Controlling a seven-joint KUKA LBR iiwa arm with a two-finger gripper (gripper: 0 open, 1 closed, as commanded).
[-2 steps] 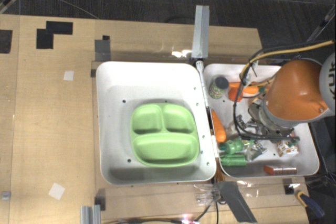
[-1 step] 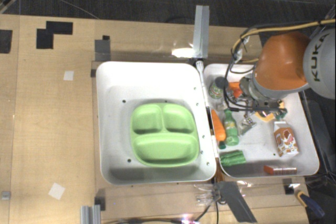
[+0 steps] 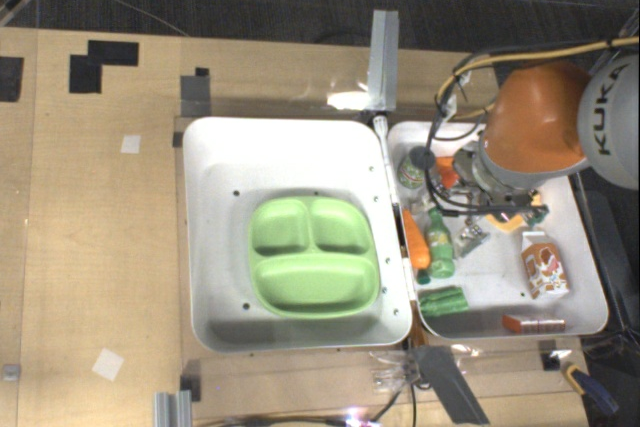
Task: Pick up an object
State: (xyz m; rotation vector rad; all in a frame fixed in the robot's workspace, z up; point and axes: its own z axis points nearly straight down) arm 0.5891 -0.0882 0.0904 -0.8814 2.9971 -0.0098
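My arm reaches in from the right over the right bin, its orange band above the bin's far half. The gripper hangs below the wrist, mostly hidden by it, above the bin floor near a small silvery item. Just left of it lie a green bottle and an orange carrot-like piece along the bin's left wall. A small round can sits at the far left. A brown and white packet, a green block and a reddish bar lie nearer the front.
The left bin holds a green divided plate. A grey post stands behind the wall between the bins. Cables loop from the arm over the right bin's back edge.
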